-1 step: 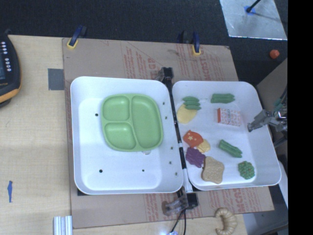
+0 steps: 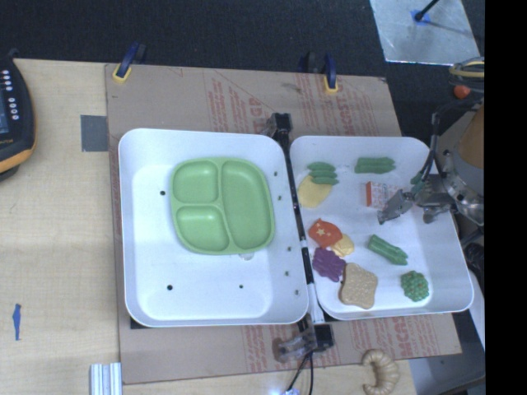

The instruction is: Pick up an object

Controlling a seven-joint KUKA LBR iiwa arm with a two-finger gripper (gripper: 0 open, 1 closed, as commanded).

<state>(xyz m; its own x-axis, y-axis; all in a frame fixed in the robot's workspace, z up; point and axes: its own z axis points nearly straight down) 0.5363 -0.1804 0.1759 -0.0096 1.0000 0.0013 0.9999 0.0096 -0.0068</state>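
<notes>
You can see the gripper (image 2: 409,205) low over the right bin (image 2: 445,303), its fingers spread apart with nothing between them. The red-and-white packet (image 2: 377,193) lies just left of them, the green pod (image 2: 387,249) below.

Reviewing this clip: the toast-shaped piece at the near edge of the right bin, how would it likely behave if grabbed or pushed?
The toast slice lies flat in the right bin, so it probably won't roll and would slide if pushed. It looks thin and low, likely hard to pinch from above. It touches the purple piece, so a push may shift both.
</notes>
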